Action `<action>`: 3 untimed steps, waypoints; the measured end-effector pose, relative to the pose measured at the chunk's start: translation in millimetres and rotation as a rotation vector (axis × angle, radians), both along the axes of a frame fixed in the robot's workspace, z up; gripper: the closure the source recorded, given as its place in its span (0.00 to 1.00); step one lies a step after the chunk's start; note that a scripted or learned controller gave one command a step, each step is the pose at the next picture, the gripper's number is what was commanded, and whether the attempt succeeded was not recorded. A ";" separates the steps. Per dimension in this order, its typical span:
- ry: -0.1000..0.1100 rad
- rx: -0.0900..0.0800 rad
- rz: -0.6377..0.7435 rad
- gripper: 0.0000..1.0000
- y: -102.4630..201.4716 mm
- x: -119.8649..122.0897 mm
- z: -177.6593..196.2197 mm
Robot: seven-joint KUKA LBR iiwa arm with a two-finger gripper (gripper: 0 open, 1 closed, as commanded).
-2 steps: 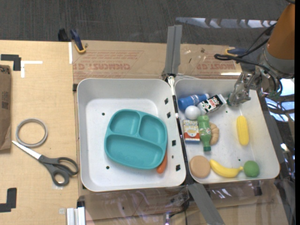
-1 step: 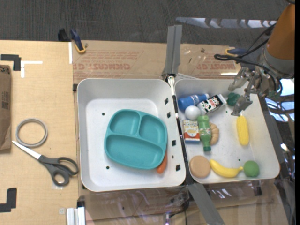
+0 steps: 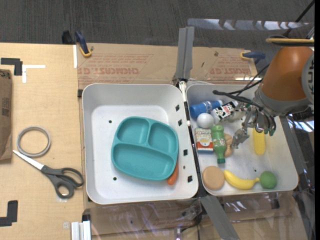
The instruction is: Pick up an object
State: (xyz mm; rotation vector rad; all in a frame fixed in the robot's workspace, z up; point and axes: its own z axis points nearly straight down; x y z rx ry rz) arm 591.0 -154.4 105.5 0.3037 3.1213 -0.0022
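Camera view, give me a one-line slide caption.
KUKA arm's pincer hovers over toy food in the right bin; teal divided plate fills the left bin.

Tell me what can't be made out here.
- End effector: finger state unclear, blurred and partly under the arm.
- Orange carrot-like item: mostly hidden under the teal divided plate.
- Small carton: label too small to read.
- Blue bottle: partly behind the white ball.
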 end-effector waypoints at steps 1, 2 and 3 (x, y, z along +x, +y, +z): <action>-0.003 0.000 0.029 0.00 38.0 -75.2 -7.8; -0.007 0.001 -0.165 0.00 58.7 -97.3 -8.3; 0.001 0.001 -0.085 0.00 -11.5 -66.4 45.1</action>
